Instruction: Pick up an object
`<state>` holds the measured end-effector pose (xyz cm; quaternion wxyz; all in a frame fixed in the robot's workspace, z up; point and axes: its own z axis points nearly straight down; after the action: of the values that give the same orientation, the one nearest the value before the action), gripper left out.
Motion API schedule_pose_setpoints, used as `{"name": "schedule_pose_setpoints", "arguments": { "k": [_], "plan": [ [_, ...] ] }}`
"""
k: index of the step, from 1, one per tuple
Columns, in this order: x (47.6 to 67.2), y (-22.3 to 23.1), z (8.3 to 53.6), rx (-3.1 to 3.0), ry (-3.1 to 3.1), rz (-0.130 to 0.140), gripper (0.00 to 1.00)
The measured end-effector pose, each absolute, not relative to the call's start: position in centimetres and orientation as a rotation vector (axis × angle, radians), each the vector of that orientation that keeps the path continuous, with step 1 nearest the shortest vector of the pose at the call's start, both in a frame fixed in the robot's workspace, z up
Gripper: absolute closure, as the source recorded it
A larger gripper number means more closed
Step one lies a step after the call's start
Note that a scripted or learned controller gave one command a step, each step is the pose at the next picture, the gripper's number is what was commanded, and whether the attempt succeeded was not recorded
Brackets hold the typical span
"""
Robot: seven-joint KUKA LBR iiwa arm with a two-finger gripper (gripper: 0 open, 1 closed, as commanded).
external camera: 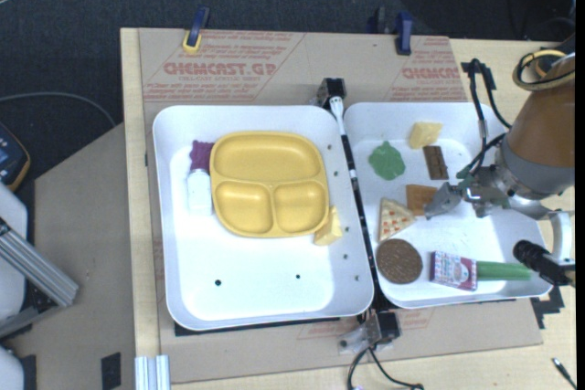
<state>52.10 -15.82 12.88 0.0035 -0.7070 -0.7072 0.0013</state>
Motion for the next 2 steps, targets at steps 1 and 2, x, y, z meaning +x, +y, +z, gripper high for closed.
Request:
{"name": "schedule_pose_setpoints", "arguments": {
  "k": [1,2],
  "plan": [
    [52.0,-15.7,8.2,-2.218,-2.216,0.004,0.00],
    [52.1,-15.8,9.5,-2.224,-2.219,-0.001,1.00]
  ]
}}
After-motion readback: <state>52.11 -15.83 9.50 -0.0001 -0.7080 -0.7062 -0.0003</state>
